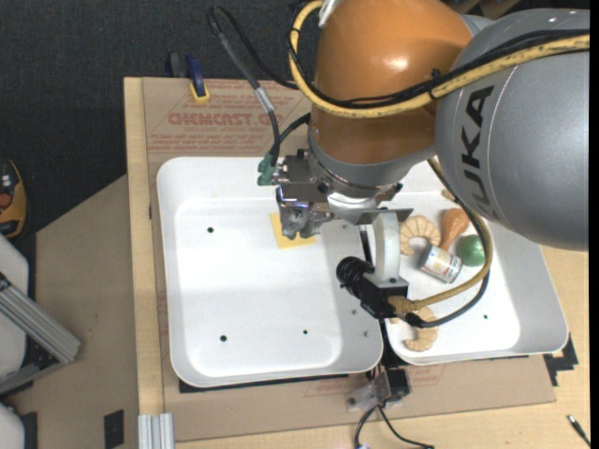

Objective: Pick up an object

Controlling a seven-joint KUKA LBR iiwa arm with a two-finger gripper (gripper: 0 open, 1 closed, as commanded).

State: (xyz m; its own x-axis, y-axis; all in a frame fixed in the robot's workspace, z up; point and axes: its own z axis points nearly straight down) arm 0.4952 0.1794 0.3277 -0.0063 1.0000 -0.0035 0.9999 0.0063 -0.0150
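Note:
My gripper [301, 221] hangs low over the back of the left bin [201, 279], under the orange wrist that hides most of it. Right below its tip lies a small flat yellow object [291, 238], partly covered by the gripper. Whether the tip touches the yellow piece cannot be made out. In the right bin [524, 297] lie a pretzel-like pastry [415, 233], a small can [438, 263], a green ball [469, 248], a tan cone shape [454, 221] and a croissant-like piece [417, 335].
The arm's large grey and orange body covers the back of both bins. A black cable fitting [367, 283] hangs over the ridge between the bins. The bins sit on a cardboard sheet [140, 157], with a blue and yellow clamp [196, 79] at its far edge.

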